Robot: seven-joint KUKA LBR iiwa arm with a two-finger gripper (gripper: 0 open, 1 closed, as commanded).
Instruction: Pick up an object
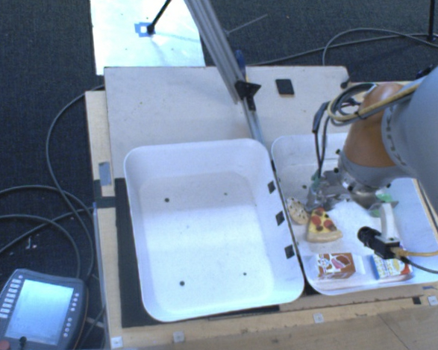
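White right bin (292, 152): gripper (319, 193) seemingly near its left wall.

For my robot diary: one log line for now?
arm: over right bin | tool: above pizza slice toy | left bin: bare | pick: not yet

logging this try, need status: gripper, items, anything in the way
Gripper low in right bin, fingers unclear. Pizza toy and cookie just below it, nothing seen held. Two small boxes near front rim, clear of gripper.
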